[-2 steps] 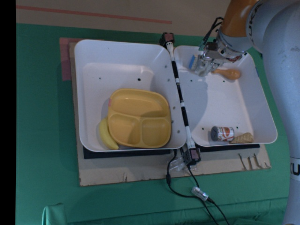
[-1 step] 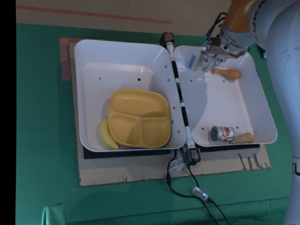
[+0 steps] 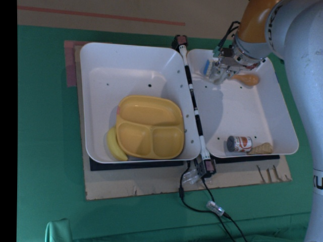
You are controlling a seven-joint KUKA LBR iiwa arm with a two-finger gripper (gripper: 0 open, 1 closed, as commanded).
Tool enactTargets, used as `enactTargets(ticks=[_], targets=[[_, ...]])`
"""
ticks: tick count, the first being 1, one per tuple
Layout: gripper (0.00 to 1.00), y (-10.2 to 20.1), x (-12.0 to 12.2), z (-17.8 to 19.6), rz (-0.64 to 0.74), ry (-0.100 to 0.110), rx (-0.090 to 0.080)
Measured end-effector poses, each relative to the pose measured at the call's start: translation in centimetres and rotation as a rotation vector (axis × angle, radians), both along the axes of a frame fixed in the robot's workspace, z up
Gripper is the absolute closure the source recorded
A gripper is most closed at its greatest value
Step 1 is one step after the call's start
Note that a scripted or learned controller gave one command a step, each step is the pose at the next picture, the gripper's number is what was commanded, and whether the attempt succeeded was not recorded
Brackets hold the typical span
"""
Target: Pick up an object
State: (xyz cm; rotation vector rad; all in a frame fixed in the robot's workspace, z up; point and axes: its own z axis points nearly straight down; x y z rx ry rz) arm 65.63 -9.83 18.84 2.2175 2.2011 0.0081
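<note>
Nearest the camera, a black cable trails off the worktop from the join between the two bins. In the left bin, a yellow divided tray lies toward the near wall with a banana tucked against its left edge; nothing on this side looks touched by the arm.

In the right bin, a small can lies on its side near the front wall, with a tan cone-shaped piece just beside it on the right. Both rest on the bin floor, well apart from the arm.

Farther back, the end effector hangs low over the far left corner of the right bin. A blue-and-white object sits right at it and a tan pear-shaped object lies just to its right, but whether the end effector is wide, narrow or closed on either I cannot tell; the wrist hides the detail.

My judgement: the reach is made and the arm is at a candidate, yet nothing is visibly lifted. The grasp itself and the lift clear of the bin are left.
</note>
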Motion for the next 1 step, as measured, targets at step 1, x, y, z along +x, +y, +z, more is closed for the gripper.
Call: enactTargets(ticks=[1], targets=[[1.0, -0.27, 0.3, 1.74, -0.005, -0.015, -0.004]])
